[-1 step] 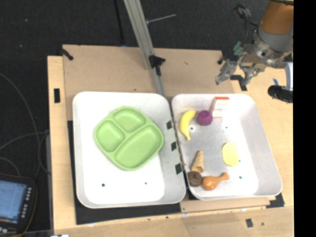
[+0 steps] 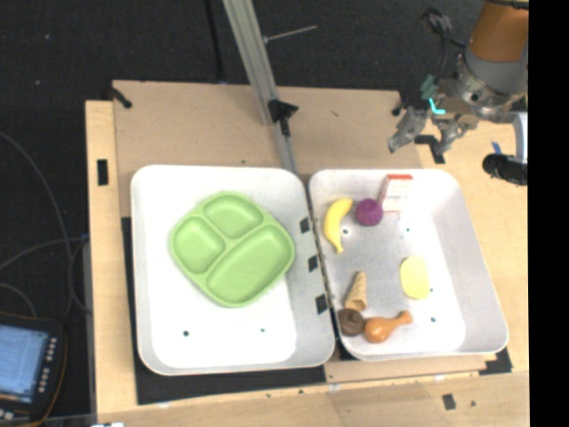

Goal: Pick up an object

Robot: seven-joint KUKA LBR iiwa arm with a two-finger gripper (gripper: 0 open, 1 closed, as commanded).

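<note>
From my station I see the pincer hanging over bare bench just beyond the far rim of the right bin, its two fingers spread apart with nothing between them. The grey arm with its orange band rises up and to the right of it.

Nearest below the pincer, inside the right bin, lies a white card with a red edge, and just left of that a purple ball touching a yellow banana. Farther below the pincer sits a yellow lemon-like piece. Farthest down, at the bin's near edge, an ice-cream cone, a dark brown round piece and an orange-brown drumstick lie close together.

Well to the lower left of the pincer, the left bin bears a green divided plate.
</note>
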